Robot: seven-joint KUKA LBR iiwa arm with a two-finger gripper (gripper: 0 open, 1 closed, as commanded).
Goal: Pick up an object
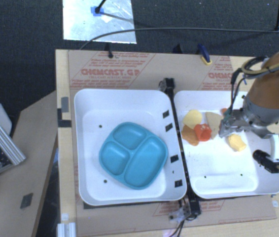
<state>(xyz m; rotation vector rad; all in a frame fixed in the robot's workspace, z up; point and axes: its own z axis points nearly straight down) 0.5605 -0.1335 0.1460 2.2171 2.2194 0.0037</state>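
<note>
Two white bins are seen side by side: the left bin (pixel 87 107) is occupied by 1 blue sectioned plate (pixel 133 154) w/ 3 compartments, the right bin (pixel 228 181) by approx. 5 small food items. One grey arm (pixel 272 95) is reached in from 3 o'clock, w/ its gripper (pixel 226 127) lowered near the bin's 12 o'clock; finger state can't be told. Just at the gripper's 9 o'clock are clustered 1 yellow piece (pixel 193 117), 1 orange piece (pixel 190 135), 1 red piece (pixel 203 132) and 1 pale piece (pixel 213 118), while 1 yellow chunk (pixel 236 142) is seen at its 5 o'clock.
</note>
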